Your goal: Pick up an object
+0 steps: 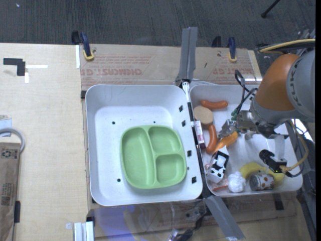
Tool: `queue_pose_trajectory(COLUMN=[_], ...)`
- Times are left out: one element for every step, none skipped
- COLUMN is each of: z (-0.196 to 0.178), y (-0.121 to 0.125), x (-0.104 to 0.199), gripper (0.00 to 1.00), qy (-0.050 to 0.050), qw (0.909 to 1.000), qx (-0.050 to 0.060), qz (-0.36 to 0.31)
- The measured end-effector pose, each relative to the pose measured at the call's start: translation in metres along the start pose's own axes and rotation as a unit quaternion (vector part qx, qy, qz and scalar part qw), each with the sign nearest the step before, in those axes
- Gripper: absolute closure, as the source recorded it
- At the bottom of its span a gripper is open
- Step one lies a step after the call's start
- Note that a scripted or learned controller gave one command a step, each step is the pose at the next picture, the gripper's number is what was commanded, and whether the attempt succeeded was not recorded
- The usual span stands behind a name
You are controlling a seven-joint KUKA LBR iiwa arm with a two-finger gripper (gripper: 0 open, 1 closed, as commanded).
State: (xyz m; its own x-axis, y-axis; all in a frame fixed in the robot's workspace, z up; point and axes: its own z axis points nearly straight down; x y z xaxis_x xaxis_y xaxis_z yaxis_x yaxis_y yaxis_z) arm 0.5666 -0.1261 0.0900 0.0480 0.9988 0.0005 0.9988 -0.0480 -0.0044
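Toy carrot (pixel 226 140), orange and slanted, lies in the right bin (pixel 296 185) just below the end effector (pixel 231 128), whose tip reaches in from the right over the bin's middle. The carrot's upper end sits right at the end effector's tip, touching it or very nearly so; whether the fingers are open, closed or gripping the carrot I cannot tell, since the wrist hardware hides them.

Around the carrot, the right bin is crowded. A hot dog sausage (pixel 214 104) lies near the bin's far wall, and a round tan bun (pixel 203 115) rests just in front of it. A second reddish sausage (pixel 212 137) stands lengthwise just left of the carrot. Nearer the front wall lies a black-and-white cow toy (pixel 217 166), with a crumpled white ball (pixel 235 183) beside it on the right. A banana (pixel 251 170) curves above a small tin can (pixel 262 182) lying on its side at the front right.

The arm's orange band (pixel 277 84) hangs over the bin's right part, well above the objects.

The left bin (pixel 100 134) holds a green divided plate (pixel 153 155), three compartments, resting toward its front right, well apart from the end effector. Both bins sit side by side on the wooden bench (pixel 45 134).
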Motion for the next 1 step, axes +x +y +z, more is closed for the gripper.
queue_pose_trajectory(z=[-0.0073], y=[-0.0001], x=[-0.0013], gripper=[1.00], qy=[0.000], qw=[1.0000], qx=[0.001], qz=[0.002])
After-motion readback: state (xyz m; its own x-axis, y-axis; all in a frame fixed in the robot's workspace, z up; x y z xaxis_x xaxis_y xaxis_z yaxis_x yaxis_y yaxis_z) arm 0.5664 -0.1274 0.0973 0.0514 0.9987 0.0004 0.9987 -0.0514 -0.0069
